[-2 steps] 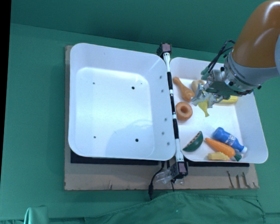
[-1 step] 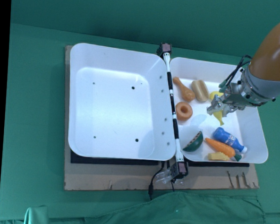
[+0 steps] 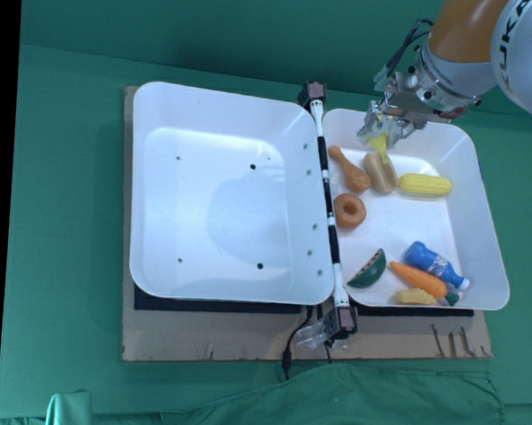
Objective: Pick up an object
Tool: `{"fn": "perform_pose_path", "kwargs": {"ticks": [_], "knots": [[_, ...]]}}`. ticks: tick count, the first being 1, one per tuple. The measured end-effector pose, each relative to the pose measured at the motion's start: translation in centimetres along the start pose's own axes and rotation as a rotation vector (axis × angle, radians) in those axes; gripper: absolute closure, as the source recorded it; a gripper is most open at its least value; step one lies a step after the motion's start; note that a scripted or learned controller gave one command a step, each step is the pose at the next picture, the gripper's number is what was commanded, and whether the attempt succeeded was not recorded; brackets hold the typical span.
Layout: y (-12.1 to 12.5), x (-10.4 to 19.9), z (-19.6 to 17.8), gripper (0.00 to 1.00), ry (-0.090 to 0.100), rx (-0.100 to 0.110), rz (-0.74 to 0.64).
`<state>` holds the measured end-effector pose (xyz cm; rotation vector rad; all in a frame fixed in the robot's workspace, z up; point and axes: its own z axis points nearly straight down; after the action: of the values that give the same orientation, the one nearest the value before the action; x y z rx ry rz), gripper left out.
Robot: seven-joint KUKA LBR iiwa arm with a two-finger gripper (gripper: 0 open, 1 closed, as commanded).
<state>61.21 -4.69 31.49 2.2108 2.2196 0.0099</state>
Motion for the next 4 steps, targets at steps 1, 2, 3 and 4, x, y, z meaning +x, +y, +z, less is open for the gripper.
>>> {"fn": "perform_pose_path", "kwargs": {"ticks": [1, 2, 3, 4], "knots": [[-2.5, 8.7, 2.9, 1.00, 0.004, 0.015, -0.001], [3.4, 14.4, 10.1, 1.00, 0.003, 0.014, 0.001], [4.3, 13.5, 11.0, 1.00, 0.009, 0.019, 0.003], [-3.0, 15.6, 4.0, 1.00, 0.004, 0.010, 0.004]]}}
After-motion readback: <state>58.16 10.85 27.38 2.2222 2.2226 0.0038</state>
